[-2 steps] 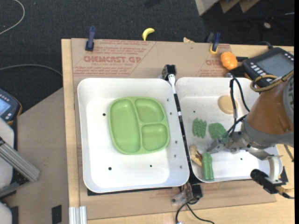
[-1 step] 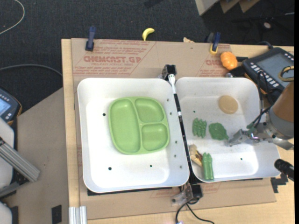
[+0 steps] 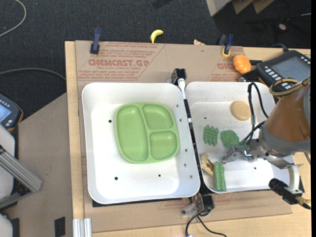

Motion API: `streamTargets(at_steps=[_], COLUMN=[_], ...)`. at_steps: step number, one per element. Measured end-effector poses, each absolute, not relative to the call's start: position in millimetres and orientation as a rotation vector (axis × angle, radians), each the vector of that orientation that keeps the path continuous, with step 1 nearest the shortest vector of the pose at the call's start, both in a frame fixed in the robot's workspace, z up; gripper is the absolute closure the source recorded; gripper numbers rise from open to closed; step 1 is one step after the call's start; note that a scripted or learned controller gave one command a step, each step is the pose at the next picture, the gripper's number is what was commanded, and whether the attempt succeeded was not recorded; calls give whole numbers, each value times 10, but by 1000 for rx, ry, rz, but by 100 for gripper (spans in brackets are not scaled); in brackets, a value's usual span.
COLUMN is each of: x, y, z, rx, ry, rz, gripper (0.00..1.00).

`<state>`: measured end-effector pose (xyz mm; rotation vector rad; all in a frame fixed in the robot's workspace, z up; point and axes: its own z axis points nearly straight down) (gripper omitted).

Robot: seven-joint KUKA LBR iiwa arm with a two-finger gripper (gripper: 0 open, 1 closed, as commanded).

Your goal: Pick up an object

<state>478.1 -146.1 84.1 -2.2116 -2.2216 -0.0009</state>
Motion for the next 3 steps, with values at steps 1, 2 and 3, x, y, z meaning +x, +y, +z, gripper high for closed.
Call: streamTargets(at_steps=[1, 2, 3], x=[4790, 4794, 5267], y=[-1936, -1923, -1293], z=[846, 948, 840], rx=[-2226, -2226, -2214], ry=[-2221, -2224, -2232], rz=[1, -1, -5], gripper=[0, 100, 100])
